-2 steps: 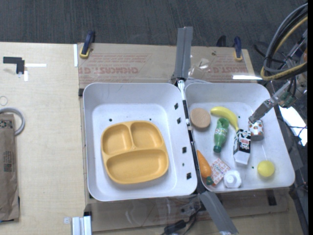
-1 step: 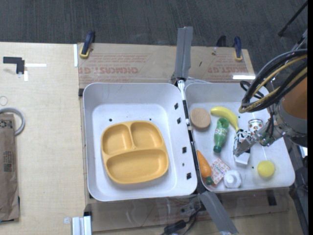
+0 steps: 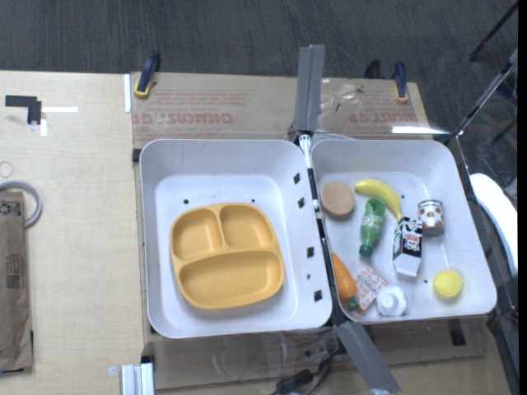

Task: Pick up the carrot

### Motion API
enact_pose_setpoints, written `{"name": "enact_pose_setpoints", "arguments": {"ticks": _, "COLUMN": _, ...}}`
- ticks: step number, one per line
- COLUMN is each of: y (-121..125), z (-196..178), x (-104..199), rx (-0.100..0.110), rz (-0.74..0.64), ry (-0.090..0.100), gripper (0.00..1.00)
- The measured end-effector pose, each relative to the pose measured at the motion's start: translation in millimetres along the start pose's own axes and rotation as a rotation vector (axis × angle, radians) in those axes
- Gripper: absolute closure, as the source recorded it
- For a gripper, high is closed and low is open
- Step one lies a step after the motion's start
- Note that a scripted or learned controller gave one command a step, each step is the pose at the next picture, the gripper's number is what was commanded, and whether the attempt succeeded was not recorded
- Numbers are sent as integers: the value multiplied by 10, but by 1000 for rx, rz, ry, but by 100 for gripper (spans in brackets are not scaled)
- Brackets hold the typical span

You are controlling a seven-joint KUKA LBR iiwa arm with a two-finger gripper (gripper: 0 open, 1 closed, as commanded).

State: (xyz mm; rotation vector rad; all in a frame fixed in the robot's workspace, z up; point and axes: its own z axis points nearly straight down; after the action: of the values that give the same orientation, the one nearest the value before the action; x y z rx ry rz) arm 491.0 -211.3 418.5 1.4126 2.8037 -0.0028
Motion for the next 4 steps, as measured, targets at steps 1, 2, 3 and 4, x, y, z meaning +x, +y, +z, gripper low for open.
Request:
{"name": "enact_pose_setpoints", "arguments": {"ticks": 1, "y": -160, "z": 518, "x": -14, "rx": -2, "rz": -564, "ry": 1, "gripper": 0}}
{"name": "enact_pose_setpoints", "arguments": {"ticks": 2, "y": -160, "z": -234, "x": -18, "rx": -1, "rz": -447, "ry": -1, "gripper": 0}}
{"name": "enact_pose_setpoints", "arguments": {"ticks": 3, "y": -161, "z": -234, "x": -18, "rx": -1, "rz": -447, "ry": -1, "gripper": 0}}
{"name": "enact_pose_setpoints", "arguments": {"ticks": 4, "y": -158, "z": 280, "x": -14, "rx": -3, "rz": -975, "ry": 0, "gripper": 0}}
